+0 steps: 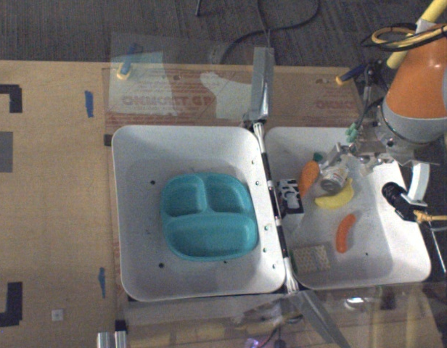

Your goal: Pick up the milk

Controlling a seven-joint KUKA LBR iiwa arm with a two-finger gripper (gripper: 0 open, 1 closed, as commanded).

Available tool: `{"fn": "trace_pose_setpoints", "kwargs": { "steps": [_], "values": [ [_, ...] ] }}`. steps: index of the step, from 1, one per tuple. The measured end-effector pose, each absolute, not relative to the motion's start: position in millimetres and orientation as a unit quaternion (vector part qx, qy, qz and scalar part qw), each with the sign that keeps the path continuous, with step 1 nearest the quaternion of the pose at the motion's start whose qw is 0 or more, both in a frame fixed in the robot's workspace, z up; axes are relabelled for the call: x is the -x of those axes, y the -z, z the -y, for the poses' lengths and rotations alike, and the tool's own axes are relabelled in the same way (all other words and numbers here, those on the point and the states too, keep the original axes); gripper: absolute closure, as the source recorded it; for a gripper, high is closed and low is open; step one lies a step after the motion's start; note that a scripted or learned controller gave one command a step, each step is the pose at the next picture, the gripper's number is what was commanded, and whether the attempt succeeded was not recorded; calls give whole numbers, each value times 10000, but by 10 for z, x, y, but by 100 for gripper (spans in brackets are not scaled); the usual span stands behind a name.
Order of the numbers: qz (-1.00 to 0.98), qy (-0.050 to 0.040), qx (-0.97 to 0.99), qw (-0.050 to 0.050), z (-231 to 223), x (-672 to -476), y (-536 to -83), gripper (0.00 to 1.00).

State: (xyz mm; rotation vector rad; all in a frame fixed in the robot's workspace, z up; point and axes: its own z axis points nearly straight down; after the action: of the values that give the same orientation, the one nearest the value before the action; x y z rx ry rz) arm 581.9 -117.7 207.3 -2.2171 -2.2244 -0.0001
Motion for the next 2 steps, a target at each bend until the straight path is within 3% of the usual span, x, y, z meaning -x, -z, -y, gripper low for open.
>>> {"fn": "trace_pose_setpoints", "kwargs": {
  "steps": [1, 2],
  "values": [
    [7180, 83, 6959, -133, 1051, -5952, -1230, 0],
    [7088, 171, 7047, -273, 994, -6229, -1141, 0]
  ]
}}
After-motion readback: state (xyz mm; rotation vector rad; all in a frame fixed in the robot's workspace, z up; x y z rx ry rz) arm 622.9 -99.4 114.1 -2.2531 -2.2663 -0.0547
